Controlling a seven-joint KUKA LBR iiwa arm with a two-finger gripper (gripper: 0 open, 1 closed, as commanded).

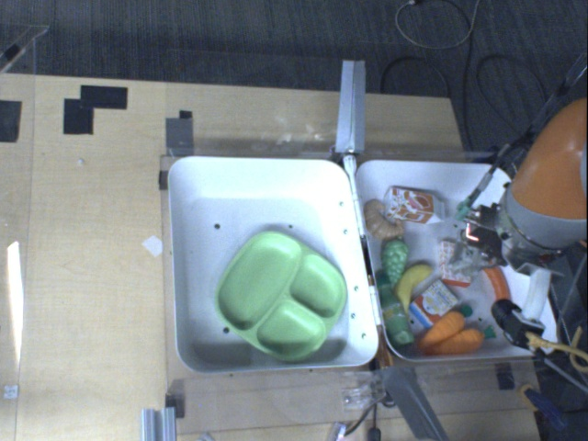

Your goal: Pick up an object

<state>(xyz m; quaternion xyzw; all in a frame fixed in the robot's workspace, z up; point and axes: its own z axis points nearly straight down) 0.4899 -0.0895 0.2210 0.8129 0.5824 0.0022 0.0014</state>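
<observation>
While hand (470,246) hovers in right bin (432,175) | its state unclear | orange carrot (439,327) lies below.

Two white bins (184,274), one green plate (281,294), two carrots (450,333), one banana (412,283), one bunch of green grapes (395,259)

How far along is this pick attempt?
Done: the arm has reached over the right bin. In hand: its gripper sits low among the toys, near the banana and carrots; no item is visibly gripped. Left: grasp and lift. The green plate lies in the left bin.
</observation>
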